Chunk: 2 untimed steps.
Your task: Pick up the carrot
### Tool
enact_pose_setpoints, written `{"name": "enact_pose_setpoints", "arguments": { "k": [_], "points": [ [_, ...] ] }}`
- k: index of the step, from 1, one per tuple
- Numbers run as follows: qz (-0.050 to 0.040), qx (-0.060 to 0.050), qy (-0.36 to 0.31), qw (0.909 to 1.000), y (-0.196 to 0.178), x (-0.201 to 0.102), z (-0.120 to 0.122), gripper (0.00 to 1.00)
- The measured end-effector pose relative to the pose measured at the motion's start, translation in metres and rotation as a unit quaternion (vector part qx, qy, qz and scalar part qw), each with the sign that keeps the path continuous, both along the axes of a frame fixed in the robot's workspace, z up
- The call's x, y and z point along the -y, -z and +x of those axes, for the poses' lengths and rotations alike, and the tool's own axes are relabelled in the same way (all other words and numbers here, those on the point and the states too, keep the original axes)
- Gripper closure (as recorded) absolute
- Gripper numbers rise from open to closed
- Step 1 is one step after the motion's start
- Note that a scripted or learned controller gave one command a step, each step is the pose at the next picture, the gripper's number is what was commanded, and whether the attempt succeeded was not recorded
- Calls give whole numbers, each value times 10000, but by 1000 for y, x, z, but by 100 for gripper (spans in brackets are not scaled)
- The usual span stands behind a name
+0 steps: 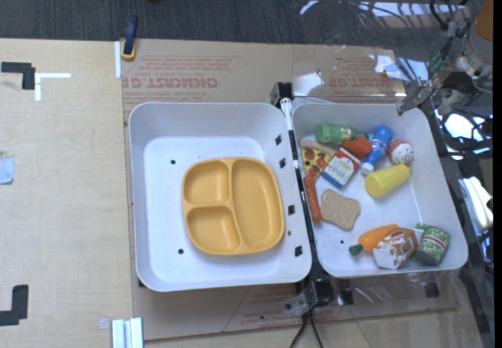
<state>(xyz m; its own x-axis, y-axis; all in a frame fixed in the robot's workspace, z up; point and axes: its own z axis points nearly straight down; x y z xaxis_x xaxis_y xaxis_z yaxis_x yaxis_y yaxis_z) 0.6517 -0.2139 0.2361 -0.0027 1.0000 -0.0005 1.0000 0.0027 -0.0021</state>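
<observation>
Carrot [377, 235] lies in the lower part of the right bin [441, 182], orange, with its tip pointing to the left. Its right end touches a small white and orange carton [396, 249], and just beside that stands a green can [432, 244]. Above and left of the carrot is a slice of bread [341, 209], next to a red sausage [313, 196]. Higher in the same bin are a yellow bottle [387, 179], a pizza slice [314, 157] and a blue bottle [379, 143]. The left bin [149, 205] holds a yellow divided plate [233, 205]. The gripper [416, 96] seems to be at the upper right of the frame, over the far corner of the right bin, well apart from the carrot; whether its fingers are spread or closed I cannot tell.
</observation>
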Motion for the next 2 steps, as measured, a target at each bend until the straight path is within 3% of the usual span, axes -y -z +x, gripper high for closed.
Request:
{"name": "enact_pose_setpoints", "arguments": {
  "k": [1, 2],
  "points": [
    [0, 3, -471, 9989, 27, -42, -111, 0],
    [0, 21, -768, 9970, 144, -60, -154, 0]
  ]
}}
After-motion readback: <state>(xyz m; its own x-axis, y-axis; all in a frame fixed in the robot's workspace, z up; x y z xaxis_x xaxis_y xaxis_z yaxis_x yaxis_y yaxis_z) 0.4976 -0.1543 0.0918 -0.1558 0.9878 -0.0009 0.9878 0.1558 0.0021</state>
